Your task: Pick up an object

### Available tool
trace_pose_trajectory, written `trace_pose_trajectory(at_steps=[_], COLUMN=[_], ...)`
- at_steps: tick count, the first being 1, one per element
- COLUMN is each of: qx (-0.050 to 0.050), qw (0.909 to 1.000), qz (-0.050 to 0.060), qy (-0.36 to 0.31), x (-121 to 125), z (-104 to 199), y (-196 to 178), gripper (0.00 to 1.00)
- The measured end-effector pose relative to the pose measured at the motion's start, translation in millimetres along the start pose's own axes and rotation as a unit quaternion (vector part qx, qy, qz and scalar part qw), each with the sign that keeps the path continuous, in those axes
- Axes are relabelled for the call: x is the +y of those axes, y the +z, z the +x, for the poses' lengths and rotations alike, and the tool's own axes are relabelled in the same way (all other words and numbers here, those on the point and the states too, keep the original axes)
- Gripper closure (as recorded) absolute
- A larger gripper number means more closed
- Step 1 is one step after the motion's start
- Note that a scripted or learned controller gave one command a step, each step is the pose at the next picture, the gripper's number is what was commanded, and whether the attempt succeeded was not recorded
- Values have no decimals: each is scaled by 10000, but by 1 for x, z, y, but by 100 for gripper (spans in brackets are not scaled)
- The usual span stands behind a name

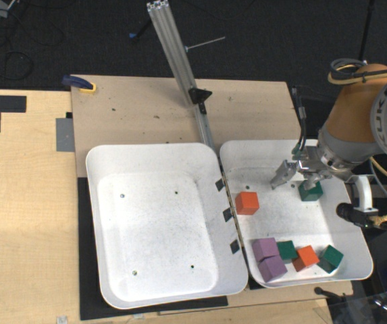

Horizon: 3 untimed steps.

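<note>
Gripper [300, 175] hangs low over the right bin [355, 265], near its far right corner, with its grey fingers [282, 175] splayed wide apart; one reaches toward the bin's middle. A dark green block [311, 192] sits directly beside and just under the gripper, but I cannot tell whether it is clasped or merely lying on the bin floor.

Six blocks show in the right bin. Three are green: the one at the gripper and two [287, 250] [331, 257] along the near wall. Two are orange: one alone [246, 202] near the divider, one [306, 256] in the near cluster. One purple block [269, 258] lies at that cluster's left end.

Left bin [105, 160] sits alongside, touching the right one.
</note>
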State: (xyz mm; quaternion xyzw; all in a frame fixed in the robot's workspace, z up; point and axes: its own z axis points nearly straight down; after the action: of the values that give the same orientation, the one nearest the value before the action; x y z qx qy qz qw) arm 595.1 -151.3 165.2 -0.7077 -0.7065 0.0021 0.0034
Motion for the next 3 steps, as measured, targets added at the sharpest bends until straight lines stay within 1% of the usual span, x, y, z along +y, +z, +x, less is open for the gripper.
trace_pose_trajectory(at_steps=[1,2,3], qx=[1,-4,-12], qw=[10000,10000,10000], qz=[-2,-18,-56], qy=[-7,32,3], x=[4,5,0], z=[6,4,6], y=[47,34,-27], gripper=[0,100,100])
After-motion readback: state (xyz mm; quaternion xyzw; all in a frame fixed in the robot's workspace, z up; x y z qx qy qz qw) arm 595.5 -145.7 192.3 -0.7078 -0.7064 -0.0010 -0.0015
